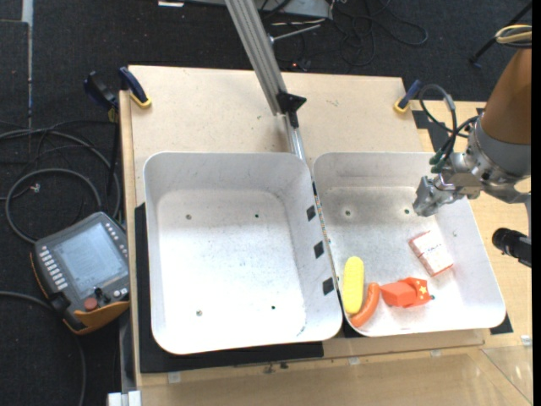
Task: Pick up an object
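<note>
Gripper (427,200) hangs over the right bin (372,176) (near a pink box (430,253))

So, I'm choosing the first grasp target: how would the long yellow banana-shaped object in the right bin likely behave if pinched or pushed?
The long yellow banana-shaped object looks rounded and smooth, so it may roll or slip sideways. It touches the orange-red curved piece, which a push would probably shift too.

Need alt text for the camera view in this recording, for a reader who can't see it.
The arm's gripper hovers over the right bin, above a small pink-and-white box. A yellow banana-shaped toy, an orange curved piece and an orange block lie near its front edge.
</note>
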You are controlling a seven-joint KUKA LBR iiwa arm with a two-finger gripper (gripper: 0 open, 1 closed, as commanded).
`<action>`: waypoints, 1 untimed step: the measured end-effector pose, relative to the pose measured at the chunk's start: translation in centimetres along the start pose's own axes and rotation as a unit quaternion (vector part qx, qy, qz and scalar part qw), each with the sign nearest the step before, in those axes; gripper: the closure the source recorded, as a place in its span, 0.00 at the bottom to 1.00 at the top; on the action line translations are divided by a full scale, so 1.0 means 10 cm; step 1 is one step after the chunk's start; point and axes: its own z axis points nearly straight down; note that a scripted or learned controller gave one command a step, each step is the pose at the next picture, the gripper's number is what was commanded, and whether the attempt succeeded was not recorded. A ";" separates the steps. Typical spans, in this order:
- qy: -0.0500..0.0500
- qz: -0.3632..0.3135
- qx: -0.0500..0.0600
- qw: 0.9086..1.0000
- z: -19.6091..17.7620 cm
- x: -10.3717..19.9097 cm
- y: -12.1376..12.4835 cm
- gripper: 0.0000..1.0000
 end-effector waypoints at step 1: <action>0.000 0.000 0.001 1.000 0.17 0.52 -0.09 1.00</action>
